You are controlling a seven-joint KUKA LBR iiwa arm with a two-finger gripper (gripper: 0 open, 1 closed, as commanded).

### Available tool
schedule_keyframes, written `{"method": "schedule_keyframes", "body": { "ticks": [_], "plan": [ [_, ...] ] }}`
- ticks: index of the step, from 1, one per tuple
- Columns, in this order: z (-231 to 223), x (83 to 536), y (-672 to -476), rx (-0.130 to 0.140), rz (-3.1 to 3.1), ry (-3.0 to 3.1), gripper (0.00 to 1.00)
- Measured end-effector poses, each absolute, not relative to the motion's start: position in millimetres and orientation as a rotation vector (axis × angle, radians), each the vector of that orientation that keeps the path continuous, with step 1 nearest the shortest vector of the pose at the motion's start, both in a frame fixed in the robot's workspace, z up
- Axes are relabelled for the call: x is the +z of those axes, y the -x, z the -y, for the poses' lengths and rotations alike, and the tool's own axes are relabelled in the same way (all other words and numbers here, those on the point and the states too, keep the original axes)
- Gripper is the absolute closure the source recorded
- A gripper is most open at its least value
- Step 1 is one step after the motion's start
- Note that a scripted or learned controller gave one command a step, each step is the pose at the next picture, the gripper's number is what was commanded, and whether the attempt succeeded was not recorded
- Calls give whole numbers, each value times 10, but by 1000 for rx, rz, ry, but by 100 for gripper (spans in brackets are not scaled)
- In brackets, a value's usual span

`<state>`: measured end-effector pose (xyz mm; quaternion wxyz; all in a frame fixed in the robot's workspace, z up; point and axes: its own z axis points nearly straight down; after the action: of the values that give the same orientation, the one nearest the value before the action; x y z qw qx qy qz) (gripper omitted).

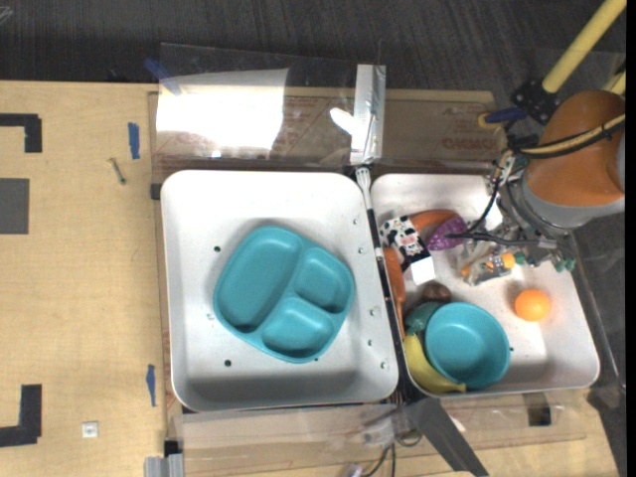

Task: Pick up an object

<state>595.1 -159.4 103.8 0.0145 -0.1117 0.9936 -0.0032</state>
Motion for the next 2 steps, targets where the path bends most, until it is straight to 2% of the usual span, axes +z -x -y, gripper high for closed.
{"method": "schedule_keyframes", "body": {
  "ticks": [1, 2],
  "plan": [
    [1592, 1027, -5946, -9, -3095, 348, 0],
    [1631, 892, -5763, -1, -3121, 219, 0]
  ]
}}
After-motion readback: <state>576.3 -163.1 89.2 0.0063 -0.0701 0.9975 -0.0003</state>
